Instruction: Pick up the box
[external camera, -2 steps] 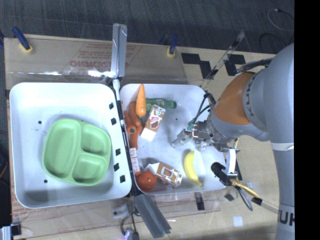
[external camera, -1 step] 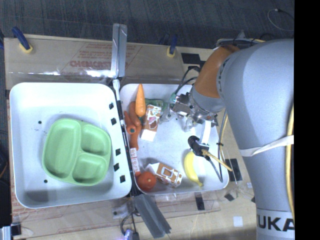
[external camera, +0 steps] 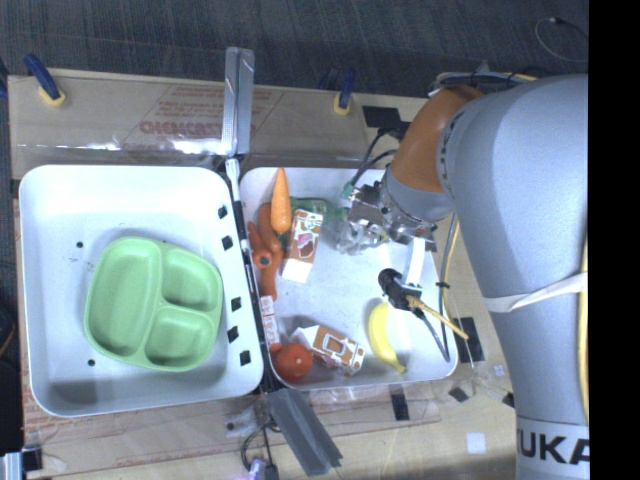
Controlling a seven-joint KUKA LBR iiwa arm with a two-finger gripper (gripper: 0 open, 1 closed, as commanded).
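Gripper [external camera: 352, 230] hangs low at right bin's [external camera: 440, 363] 12 o'clock; can't tell its state. Box [external camera: 302, 245] lies just at its 9 o'clock, beside carrot [external camera: 281, 200]. Advice: shift over box ctr, align w/ long sides, descend straight.

Glossy printed box [external camera: 303, 244] in smooth white plastic bin [external camera: 330, 283]; matt green tray [external camera: 152, 303].
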